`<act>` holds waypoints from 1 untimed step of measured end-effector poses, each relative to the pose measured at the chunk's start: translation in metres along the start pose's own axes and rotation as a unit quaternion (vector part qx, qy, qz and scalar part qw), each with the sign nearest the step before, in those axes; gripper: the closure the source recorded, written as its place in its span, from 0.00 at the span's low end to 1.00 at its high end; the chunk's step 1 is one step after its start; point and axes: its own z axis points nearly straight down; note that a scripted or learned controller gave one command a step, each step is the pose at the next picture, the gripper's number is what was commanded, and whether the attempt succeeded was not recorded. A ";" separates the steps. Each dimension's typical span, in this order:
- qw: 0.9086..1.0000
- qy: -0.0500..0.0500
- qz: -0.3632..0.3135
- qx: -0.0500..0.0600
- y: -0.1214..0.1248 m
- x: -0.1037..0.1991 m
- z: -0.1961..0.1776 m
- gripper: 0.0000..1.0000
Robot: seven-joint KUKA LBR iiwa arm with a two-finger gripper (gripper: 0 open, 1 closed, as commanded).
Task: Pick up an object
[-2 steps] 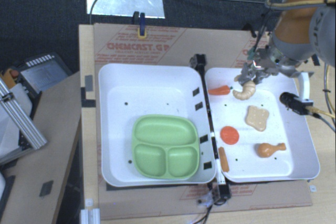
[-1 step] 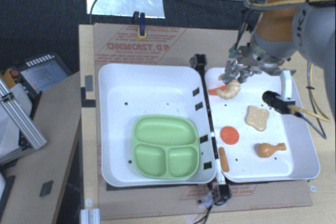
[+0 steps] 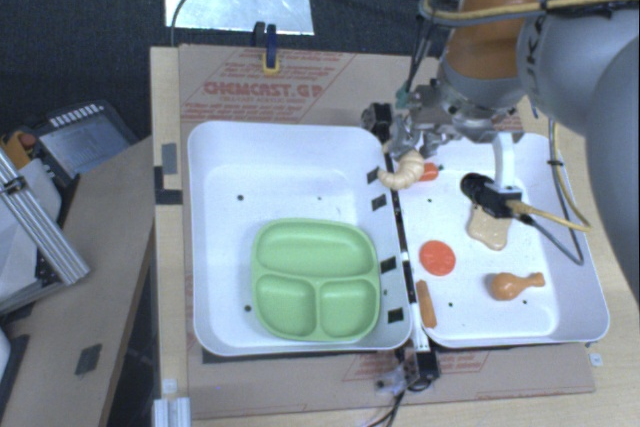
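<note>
Even bright light, soft focus, mild shadows.

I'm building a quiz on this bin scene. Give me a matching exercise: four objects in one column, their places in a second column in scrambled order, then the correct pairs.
Objects:
1. green divided plate
2. orange disc
3. drumstick-shaped piece
4. croissant-shaped piece

Places:
A. right bin, toward its near right corner
B. lower part of the left bin
C. at the far end of the divider between the bins, under the gripper
D. right bin, just right of the divider, about midway along it

Pairs: 1-B, 2-D, 3-A, 4-C
</note>
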 end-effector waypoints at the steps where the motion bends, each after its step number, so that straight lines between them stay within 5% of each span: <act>1: 1.000 0.000 0.000 0.000 -0.002 0.058 -0.002 1.00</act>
